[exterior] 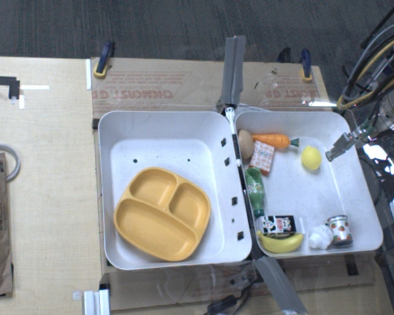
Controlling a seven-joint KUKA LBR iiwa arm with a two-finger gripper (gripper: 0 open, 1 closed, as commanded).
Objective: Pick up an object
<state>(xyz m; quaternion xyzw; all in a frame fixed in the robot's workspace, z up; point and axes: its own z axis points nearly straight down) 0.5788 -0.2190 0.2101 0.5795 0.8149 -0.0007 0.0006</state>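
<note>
Objects: the loose items lie in the right bin [354, 195], mostly along its left wall and near edge.
Far left corner: a brown potato [245, 144] beside an orange carrot [273, 140] with a green tip, and a small red-and-white carton [263, 157] just near of them.
Lemon: a yellow lemon [310, 158] sits right of the carrot, apart from it, on bare bin floor.
Left wall: a green bottle [255, 190] lies lengthwise against the divider between the bins.
Near edge: a black-and-white carton [277, 225] touches a yellow banana [280, 243] lying along the near wall; further right, a white crumpled item [318, 239] rests against a small can [340, 230].
Gripper: the gripper [334, 151] shows as a grey tip over the right part of the right bin, just right of the lemon and not touching it.
Fingers: whether they are apart or together cannot be told; nothing is seen between them.
Left bin: the left bin [118, 143] holds a yellow divided plate [162, 213] with three compartments, toward its near left.
</note>
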